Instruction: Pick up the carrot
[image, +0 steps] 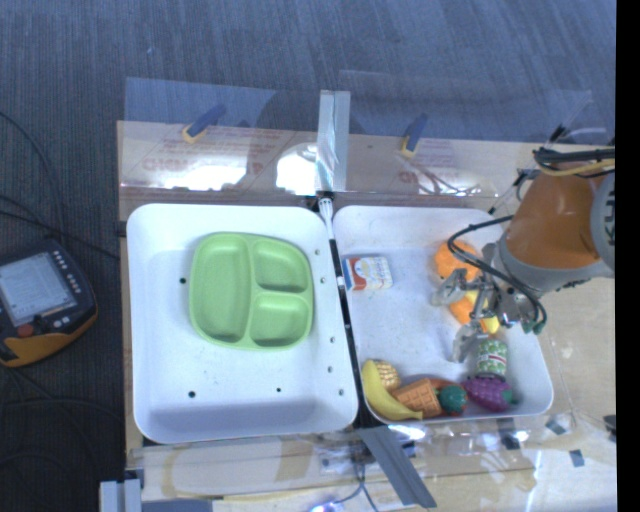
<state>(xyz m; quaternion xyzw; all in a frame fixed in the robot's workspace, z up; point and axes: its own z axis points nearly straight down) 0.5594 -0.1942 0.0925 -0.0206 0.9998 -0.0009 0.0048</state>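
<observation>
The tool is down in the right bin, over an orange item; its state cannot be determined. The carrot lies at the bin's front wall, beside the banana. Step in hand: approach. Next: reposition over the carrot.

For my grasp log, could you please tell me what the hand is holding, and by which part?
It cannot be told: the hand sits low over the right bin, against an orange thing, with no item clearly gripped.
</observation>
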